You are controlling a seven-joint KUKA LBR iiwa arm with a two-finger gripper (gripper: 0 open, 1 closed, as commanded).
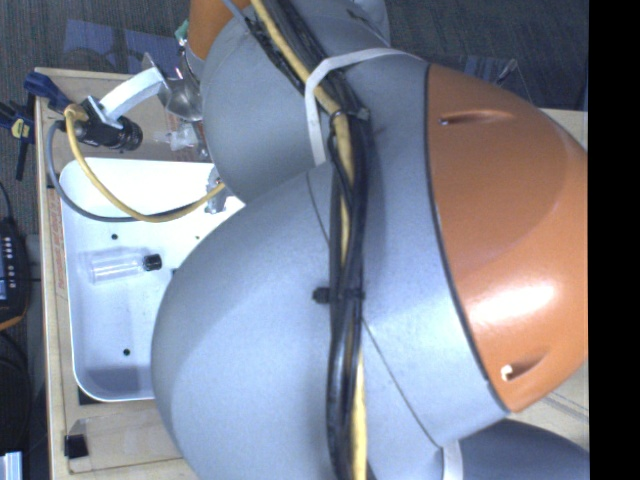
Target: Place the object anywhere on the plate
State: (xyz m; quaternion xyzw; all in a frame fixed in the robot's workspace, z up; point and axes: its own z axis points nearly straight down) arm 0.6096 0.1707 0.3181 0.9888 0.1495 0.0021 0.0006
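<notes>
Tool [182, 96] above bin [100, 368]; clear bottle [122, 264] lying crosswise, black cap rightward.

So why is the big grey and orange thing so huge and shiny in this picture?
In the camera view, the robot arm sits very close to the lens, so it looks giant; soft light glare shines on its orange band, and its shadow darkens the near part of the white bin, while the small clear bottle looks faint and slightly blurry.
</notes>
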